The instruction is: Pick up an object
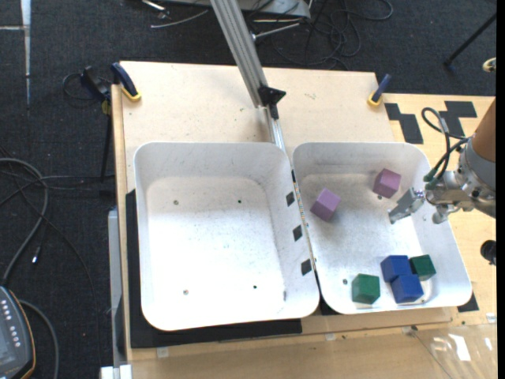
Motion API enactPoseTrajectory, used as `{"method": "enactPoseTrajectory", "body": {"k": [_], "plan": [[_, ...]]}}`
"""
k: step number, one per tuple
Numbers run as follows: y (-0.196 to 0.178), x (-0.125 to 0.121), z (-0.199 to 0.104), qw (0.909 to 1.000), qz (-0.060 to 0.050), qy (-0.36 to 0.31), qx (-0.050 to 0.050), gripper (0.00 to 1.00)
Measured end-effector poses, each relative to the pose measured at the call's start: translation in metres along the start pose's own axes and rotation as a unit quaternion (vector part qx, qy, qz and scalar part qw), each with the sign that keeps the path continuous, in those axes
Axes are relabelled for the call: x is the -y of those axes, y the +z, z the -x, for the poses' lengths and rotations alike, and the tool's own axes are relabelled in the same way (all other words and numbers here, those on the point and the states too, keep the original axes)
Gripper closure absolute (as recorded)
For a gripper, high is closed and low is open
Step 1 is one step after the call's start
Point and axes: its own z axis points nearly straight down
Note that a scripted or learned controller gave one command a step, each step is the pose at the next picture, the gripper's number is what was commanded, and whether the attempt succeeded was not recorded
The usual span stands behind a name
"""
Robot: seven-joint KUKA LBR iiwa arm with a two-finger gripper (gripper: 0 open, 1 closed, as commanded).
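Note:
The right bin (347, 155) holds several blocks. Two purple cubes lie toward its back, one (325, 204) near the divider and one (387, 182) further right. At the front sit a green cube (365, 288), two blue cubes (394, 268) (407, 288) touching each other, and a dark green cube (423, 266) beside them. My gripper (420, 209) hangs over the right side of this bin, just right of and below the second purple cube. Its fingers (403, 207) are spread open with nothing between them.
The left bin (158, 164) stands beside the right one, with a row of black clips (298, 231) along the shared rim. A slanted metal rail (241, 42) runs from the back down to the bins. Yellow-tipped clamps (126, 85) sit at the board's back corners.

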Motion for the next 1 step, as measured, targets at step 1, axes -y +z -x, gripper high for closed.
{"method": "enactPoseTrajectory", "body": {"k": [1], "plan": [[0.0669,-0.0877,0.0484,1.0,0.001,-0.001,0.002,0.0]]}}
